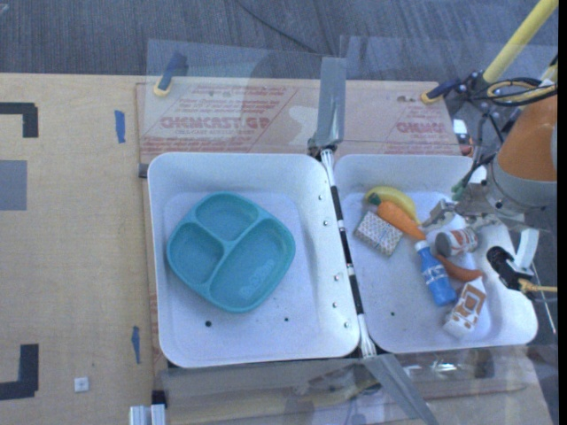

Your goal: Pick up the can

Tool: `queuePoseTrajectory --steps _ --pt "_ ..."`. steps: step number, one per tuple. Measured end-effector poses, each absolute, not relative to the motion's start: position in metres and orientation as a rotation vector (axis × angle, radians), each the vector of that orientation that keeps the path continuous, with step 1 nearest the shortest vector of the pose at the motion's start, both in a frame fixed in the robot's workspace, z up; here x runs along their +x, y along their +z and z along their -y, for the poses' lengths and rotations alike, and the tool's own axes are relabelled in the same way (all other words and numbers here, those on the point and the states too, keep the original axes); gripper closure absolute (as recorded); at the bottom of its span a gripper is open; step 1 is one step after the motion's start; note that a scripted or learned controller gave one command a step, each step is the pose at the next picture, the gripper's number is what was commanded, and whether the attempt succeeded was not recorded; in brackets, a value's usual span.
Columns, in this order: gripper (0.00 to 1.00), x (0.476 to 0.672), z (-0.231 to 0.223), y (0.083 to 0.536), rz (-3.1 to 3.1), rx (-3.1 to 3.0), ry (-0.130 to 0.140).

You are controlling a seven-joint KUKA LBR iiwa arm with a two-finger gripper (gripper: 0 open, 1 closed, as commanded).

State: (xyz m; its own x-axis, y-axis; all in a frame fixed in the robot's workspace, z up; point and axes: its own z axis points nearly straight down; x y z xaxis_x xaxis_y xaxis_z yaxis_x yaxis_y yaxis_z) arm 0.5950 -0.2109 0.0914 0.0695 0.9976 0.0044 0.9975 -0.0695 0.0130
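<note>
Can, white with red-orange label, text unreadable, lies in right bin beside carrot. Gripper just above it; finger state: cannot tell. Red print on cardboard too blurred to read.

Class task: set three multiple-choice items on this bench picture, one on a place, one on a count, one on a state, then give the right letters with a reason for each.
1. Where does the teal plate lie?
A. left bin
B. right bin
C. on the bench outside the bins

2. How many compartments does the plate have?
A. two
B. three
C. five

3. How does the blue bottle rest?
A. upright
B. lying on its side
C. on top of the plate

Answers:
1 A: it sits on the floor of the left bin.
2 B: ridges split it into three.
3 B: its length runs flat along the floor of the right bin.
</note>
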Motion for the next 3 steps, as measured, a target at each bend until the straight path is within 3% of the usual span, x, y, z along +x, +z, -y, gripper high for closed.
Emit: queuePoseTrajectory --steps 1,2,3 --pt "0.0 0.562 0.209 0.092 -1.976 2.438 0.024" --pt "1.0 0.56 0.211 0.099 -1.97 2.442 0.018" --pt "1.0 0.515 0.203 0.26 -2.181 2.258 0.001"
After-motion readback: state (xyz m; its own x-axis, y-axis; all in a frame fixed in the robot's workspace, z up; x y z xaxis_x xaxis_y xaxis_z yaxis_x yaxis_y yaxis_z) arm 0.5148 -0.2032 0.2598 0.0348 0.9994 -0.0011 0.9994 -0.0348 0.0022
